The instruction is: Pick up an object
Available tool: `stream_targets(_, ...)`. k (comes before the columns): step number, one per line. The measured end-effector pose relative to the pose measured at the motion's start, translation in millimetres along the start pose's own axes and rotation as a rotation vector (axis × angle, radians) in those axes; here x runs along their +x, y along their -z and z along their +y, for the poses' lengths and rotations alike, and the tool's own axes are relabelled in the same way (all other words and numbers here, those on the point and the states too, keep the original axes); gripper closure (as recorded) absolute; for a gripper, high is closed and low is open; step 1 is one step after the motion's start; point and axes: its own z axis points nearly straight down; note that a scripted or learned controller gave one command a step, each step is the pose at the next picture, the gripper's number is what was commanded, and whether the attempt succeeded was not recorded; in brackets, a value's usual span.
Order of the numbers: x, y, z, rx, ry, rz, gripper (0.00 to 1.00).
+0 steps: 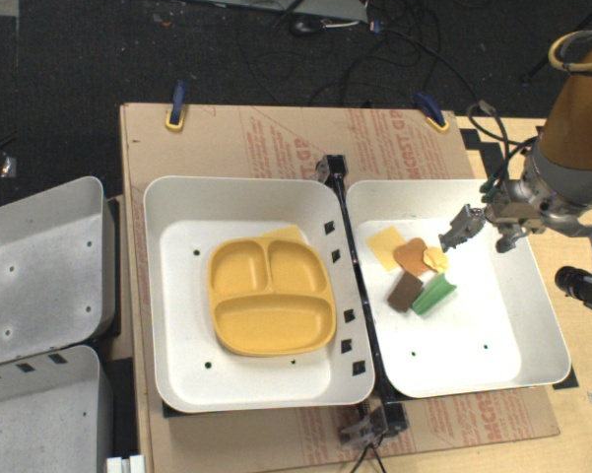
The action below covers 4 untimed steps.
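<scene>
The tool [460, 231] hovers in the right bin [532, 358], and I cannot tell its state. Just below-left of it lie small blocks [419, 276], apart from it.

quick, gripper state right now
Two-finger gripper: cannot be told whether open or closed; it hangs above the right white bin, beside the small yellow piece, nothing visibly held.
</scene>
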Motion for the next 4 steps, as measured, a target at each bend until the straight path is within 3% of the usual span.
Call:
stream_targets(1,0.4,5.7,2.0,-0.011,0.003,-0.002,0.00)
stream_targets(2,2.1,-38.1,-1.5,-0.007,0.000,-0.001,0.00)
stream_targets(4,8.9,-162.1,-5.7,-0.006,0.000,0.000,0.00)
